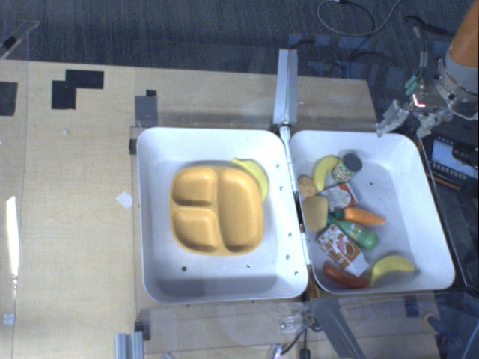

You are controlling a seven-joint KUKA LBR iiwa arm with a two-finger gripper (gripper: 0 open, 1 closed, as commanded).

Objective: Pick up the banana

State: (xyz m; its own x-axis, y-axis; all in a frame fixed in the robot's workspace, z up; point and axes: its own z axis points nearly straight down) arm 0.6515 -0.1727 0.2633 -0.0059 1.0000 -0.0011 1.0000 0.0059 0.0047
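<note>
My hand [410, 118] hangs just past the far right corner of the right bin [438, 223]. My two fingers are spread apart and nothing is between them. My arm [462, 54] comes in from the right, with its orange band at the top right corner.

There are three bananas. One banana [253, 175] lies in the left bin [153, 223], near the far edge and close to the wall between the two bins. It touches the far right corner of the yellow tray [217, 208], which sits in the middle of that bin. The tray has three parts.

A second banana [324, 170] lies in the right bin, near its far left corner. It curves beside a small jar with a dark lid [346, 167]. A third banana [391, 267] lies near the front right corner of the right bin. My hand is well apart from all three.

More toy food is piled along the left side of the right bin. A tan potato [314, 212] sits against the left wall. An orange carrot [363, 216] lies just past a green bottle [358, 235]. A red and white packet [340, 249] lies in front of them. A red sausage [344, 278] rests at the front edge, touching the tip of the third banana.

The bins sit on a light wood bench [67, 200].
</note>
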